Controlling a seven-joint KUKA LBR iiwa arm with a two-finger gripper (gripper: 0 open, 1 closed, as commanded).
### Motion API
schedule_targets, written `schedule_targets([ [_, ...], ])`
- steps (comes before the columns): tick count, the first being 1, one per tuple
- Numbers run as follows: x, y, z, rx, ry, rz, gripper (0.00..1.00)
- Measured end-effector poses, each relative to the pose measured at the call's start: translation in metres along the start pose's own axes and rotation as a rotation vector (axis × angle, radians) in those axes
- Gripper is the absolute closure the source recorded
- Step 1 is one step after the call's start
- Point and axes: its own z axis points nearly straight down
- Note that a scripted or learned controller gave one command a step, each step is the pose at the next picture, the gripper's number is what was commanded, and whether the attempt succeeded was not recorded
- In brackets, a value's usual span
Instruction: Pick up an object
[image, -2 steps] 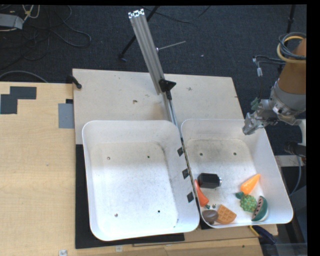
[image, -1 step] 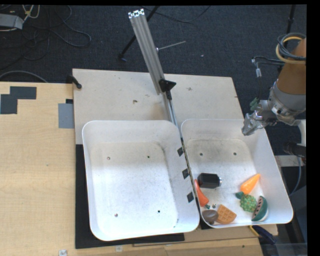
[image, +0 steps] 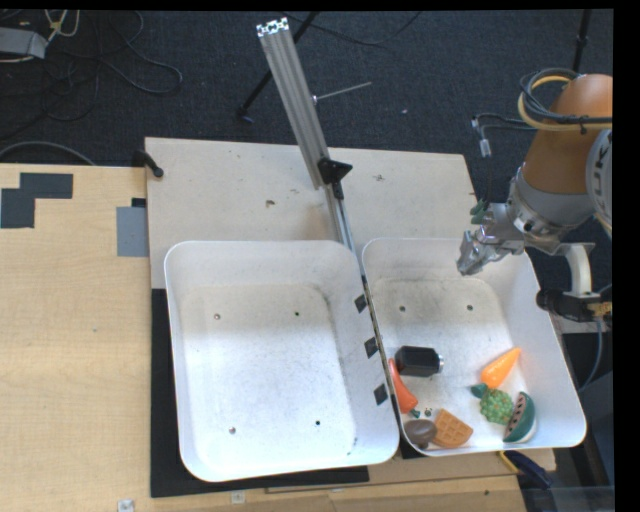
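My gripper (image: 472, 257) hangs over the far edge of the right bin (image: 455, 290), with nothing between its fingers that I can see. Toys lie in the near part of that bin: a black block (image: 418, 360), an orange carrot-like piece (image: 499, 367), a green bumpy toy (image: 494, 405), a watermelon slice (image: 521, 416), a waffle-like piece (image: 451, 430), a brown lump (image: 421, 431) and a red-orange piece (image: 403, 390) against the left wall. All of them sit well in front of the gripper.
The left bin (image: 265, 350) stands beside the right one, with a divider with black clips (image: 367, 330) between them. A slanted metal rail (image: 300, 110) rises behind the bins. The arm (image: 565, 150) enters from the right.
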Motion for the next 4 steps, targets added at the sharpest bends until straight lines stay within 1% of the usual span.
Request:
schedule_targets([
  [1,0.048,-0.007,-0.010,0.000,0.000,0.000,1.00],
  [2,0.090,-0.030,-0.016,0.002,0.000,0.001,1.00],
  [3,0.131,-0.043,-0.011,0.003,0.000,0.001,1.00],
  [4,0.178,-0.049,-0.009,0.003,0.000,0.000,1.00],
])
